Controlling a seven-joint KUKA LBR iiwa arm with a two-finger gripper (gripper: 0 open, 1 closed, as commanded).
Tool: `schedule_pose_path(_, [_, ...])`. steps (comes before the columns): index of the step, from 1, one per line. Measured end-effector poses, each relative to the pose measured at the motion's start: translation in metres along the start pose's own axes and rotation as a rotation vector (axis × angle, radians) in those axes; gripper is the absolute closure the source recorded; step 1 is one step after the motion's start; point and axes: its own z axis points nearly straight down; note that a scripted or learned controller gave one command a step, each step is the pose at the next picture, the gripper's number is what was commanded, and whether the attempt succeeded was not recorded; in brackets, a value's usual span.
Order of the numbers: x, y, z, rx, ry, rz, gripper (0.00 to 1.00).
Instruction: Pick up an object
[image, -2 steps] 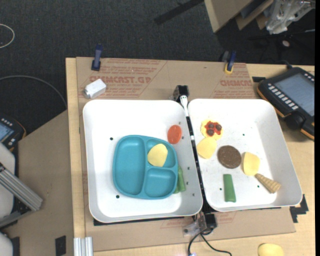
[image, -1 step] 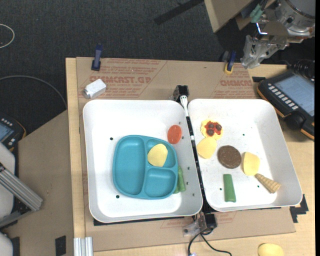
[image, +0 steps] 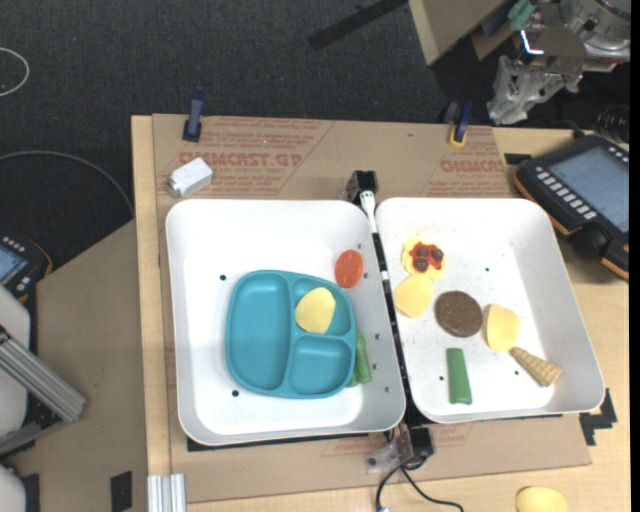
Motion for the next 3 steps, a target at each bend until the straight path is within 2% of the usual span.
schedule_pose_path(1, [-0.002,0.025,0.111,0.02,0.003,0.002,1.0])
schedule_pose_path(2, [0.044,0.027,-0.1,-0.017,0.002,-0.005,1.0])
schedule_pose_path(3, [0.006,-0.02,0.063,0.026,0.002,0.006,1.0])
